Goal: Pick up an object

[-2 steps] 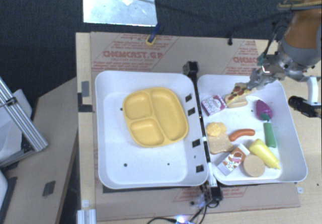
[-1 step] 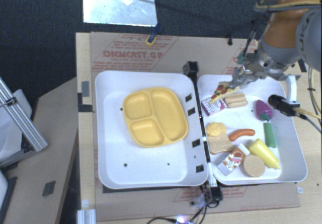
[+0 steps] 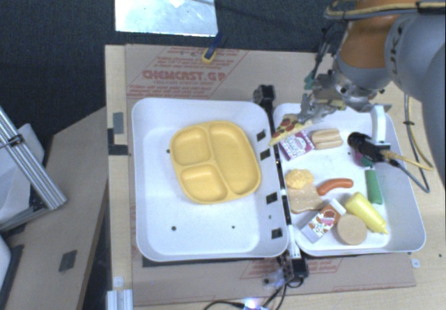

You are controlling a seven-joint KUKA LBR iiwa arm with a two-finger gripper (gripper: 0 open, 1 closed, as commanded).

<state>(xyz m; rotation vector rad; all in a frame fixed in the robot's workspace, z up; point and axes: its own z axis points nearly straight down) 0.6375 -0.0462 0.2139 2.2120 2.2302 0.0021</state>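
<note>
Hovering over the far left corner of the right bin (image 3: pixel 408 232), the gripper (image 3: pixel 311 112) stands in the approach step just above a pizza slice (image 3: pixel 285 131); whether it is holding anything cannot be told, so the next move calls for a confirmed grasp, then lift.

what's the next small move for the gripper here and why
Probably a short lift straight up, as a test. The gripper sits low over the back left corner of the right bin, right at a yellow and red piece that overlaps a pink packet. Whether the piece is actually gripped is unclear from this angle, so raising a little would show whether it comes along.
</note>
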